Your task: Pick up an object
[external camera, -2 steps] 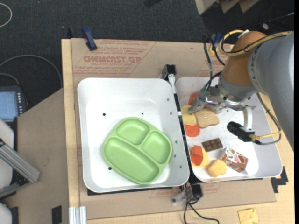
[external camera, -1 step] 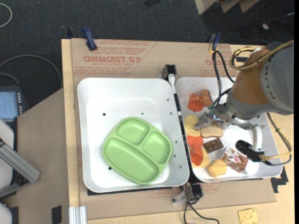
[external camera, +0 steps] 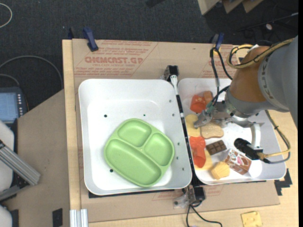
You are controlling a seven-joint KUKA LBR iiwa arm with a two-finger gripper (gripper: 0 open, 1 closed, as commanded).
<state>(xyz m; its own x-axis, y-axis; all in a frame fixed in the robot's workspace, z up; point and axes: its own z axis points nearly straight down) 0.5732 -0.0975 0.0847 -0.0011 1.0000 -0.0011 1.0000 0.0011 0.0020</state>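
While the arm (external camera: pixel 265 82) reaches over the right bin (external camera: pixel 272 171), the gripper (external camera: pixel 204 119) sits low among the food items near that bin's left wall; can't tell its state. Orange piece (external camera: pixel 201 101) just above it, tan piece (external camera: pixel 212 131) just below. Left bin (external camera: pixel 94 96) holds 1 green 3-compartment plate (external camera: pixel 138 151).

Food pieces (external camera: pixel 217 147) crowd the right bin (external camera: pixel 270 174); green tray (external camera: pixel 138 151) half-fills left.

One fixed camera above the bench (external camera: pixel 142 56), looking down at a slant on both bins (external camera: pixel 94 126), arm (external camera: pixel 265 79) entering from right.
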